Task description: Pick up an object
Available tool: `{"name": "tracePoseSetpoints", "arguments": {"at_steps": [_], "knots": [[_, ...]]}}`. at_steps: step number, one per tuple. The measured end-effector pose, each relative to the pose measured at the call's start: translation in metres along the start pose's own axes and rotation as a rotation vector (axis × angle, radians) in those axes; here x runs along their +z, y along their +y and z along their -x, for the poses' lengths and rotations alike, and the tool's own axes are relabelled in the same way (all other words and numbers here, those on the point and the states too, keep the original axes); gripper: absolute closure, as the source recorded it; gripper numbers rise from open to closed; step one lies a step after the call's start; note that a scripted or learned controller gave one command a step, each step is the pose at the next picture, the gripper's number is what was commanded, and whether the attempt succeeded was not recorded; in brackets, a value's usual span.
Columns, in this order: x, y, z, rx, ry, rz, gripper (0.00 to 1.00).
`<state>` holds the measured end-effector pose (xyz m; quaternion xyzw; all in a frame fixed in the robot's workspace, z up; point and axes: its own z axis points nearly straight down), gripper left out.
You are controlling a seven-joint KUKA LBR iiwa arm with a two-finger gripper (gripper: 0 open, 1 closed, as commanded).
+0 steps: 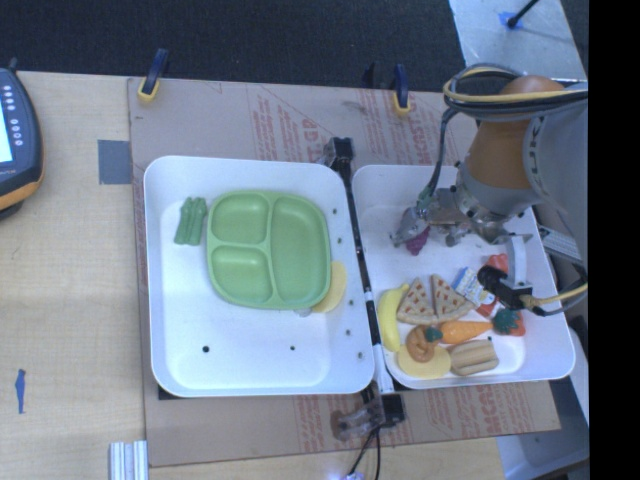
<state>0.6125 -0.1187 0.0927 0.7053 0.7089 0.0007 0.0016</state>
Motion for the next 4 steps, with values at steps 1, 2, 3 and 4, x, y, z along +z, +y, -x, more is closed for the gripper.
{"name": "tracePoseSetpoints", "arguments": {"at_steps": [1,2,3,4], "knots": [[0.000,0.046,0.004,-0.001,0.000,-0.001,0.00],[0.001,0.002,-0.013,0.003,0.002,-0.011,0.00],[0.000,0.046,-0.003,-0.001,0.000,-0.001,0.00],[0.001,0.009,-0.025,0.002,0.002,-0.011,0.00]]}}
